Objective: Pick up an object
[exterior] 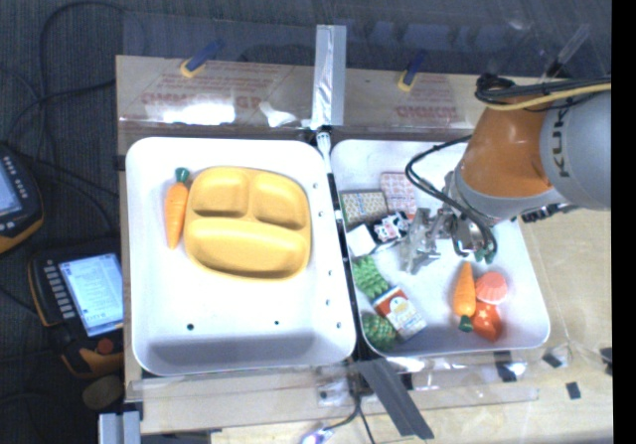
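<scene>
My gripper (425, 245) hangs over the middle of the right bin (527, 333), its metal fingers pointing down-left with nothing seen between them. Just left of it lie a small dark card (390, 227), a grey patterned packet (363, 205) and a pink checked packet (399, 191). Below it are a green bumpy toy (370, 278), a small red-and-white carton (400, 312) and another green piece (379, 331). To the right of the fingers sit an orange carrot (463, 293), a pink round toy (491, 285) and a red toy (486, 322).
The left bin (238, 333) holds a yellow divided tray (248, 221) and an orange carrot (176, 212) along its left side. A metal divider (329, 74) stands at the back between the bins. Handheld devices lie on the floor at far left.
</scene>
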{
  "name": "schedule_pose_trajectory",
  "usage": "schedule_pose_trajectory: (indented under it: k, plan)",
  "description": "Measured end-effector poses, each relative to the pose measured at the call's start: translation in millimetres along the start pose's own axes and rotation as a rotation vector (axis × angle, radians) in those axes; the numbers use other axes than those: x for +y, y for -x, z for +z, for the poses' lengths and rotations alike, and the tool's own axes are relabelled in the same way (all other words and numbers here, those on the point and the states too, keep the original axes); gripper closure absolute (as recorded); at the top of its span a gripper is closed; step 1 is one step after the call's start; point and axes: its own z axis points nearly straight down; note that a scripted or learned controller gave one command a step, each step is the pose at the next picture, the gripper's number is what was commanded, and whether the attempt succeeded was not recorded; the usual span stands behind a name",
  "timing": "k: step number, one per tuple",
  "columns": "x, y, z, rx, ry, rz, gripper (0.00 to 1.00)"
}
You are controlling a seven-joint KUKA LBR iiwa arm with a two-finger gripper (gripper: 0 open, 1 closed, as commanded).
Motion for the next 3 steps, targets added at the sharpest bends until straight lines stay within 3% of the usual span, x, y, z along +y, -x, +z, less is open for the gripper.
schedule_pose_trajectory:
  k: [1, 2, 3]
  plan:
    - [-47, -22, -24, 0.013, 0.006, -0.317, 1.00]
    - [-84, -15, 0, -0.005, 0.009, -0.934, 1.00]
    - [-82, -15, -4, -0.003, 0.017, -0.932, 1.00]
